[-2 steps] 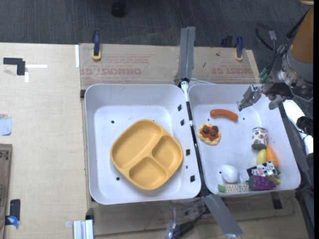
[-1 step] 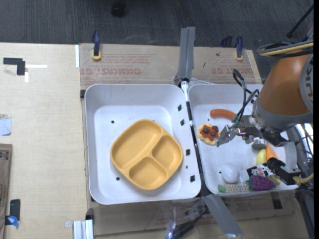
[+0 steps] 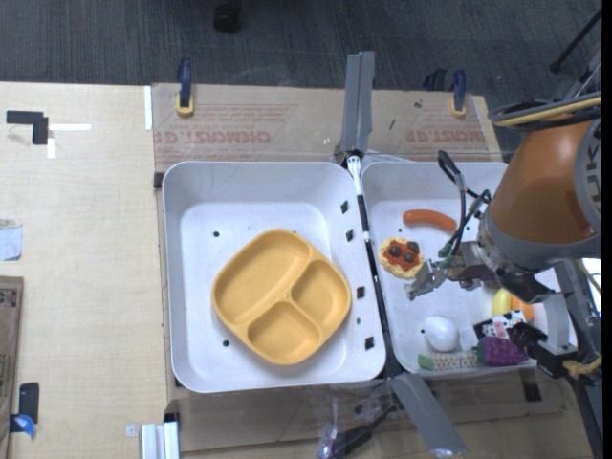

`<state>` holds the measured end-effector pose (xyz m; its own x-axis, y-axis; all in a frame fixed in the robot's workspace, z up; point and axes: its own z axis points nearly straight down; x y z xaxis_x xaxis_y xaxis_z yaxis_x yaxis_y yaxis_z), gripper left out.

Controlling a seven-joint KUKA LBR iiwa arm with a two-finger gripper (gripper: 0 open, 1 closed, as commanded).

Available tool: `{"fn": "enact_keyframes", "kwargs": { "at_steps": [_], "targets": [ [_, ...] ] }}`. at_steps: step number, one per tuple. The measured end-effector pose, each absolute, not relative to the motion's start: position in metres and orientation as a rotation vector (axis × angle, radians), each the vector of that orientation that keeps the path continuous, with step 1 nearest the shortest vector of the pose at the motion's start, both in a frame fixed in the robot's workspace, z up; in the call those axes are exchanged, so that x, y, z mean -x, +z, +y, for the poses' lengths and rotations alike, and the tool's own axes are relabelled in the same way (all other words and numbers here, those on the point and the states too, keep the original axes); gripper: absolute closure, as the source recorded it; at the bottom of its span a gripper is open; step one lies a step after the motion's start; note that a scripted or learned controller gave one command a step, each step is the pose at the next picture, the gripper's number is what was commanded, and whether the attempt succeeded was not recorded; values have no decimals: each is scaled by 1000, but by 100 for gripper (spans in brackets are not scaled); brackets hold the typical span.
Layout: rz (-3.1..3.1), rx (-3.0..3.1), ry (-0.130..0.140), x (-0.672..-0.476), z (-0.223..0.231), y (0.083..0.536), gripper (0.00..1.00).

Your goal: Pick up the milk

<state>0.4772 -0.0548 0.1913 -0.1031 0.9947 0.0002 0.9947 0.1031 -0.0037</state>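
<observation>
Two shallow white bins of smooth moulded plastic are shown side by side on a pale wooden surface [image 3: 76,256], over a sheet of brown printed cardboard [image 3: 258,122] that is clamped at its far edge.

The left bin [image 3: 186,285] is seen to hold a single yellow divided plate [image 3: 280,296], matte, with rounded corners and three compartments, set at a slant.

In the right bin [image 3: 387,347] several toy foods are gathered. A small round pizza [image 3: 401,255], tan with red and dark toppings, is seen near the divider between the bins. An orange sausage [image 3: 429,219], smooth and elongated, is placed just beyond it towards the far wall. A white rounded object [image 3: 440,333] is found near the near wall. In the near right corner a small black-and-white patterned carton, taken to be the milk [image 3: 497,330], is seen just beside a bunch of purple grapes [image 3: 504,352]; a yellow and orange item [image 3: 507,304] is partly covered by the arm.

The grey arm [image 3: 550,199], glossy orange above the wrist, is extended over the right bin from the right. The end effector [image 3: 426,280] is positioned just right of the pizza, apart from the milk; whether its fingers are spread or pressed together cannot be told.
</observation>
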Motion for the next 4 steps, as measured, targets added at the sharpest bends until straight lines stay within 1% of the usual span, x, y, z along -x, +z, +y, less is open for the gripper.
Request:
{"fn": "enact_keyframes", "kwargs": {
  "at_steps": [1, 2, 3, 4],
  "targets": [
    [-2394, 2037, 4, -479, -56, 374, 0],
    [-2516, 1876, 5, -484, -37, 228, 0],
    [-2544, 1842, 4, -551, 22, 251, 0],
    [-2546, 1840, 8, -551, 21, 259, 100]
  ]
}}
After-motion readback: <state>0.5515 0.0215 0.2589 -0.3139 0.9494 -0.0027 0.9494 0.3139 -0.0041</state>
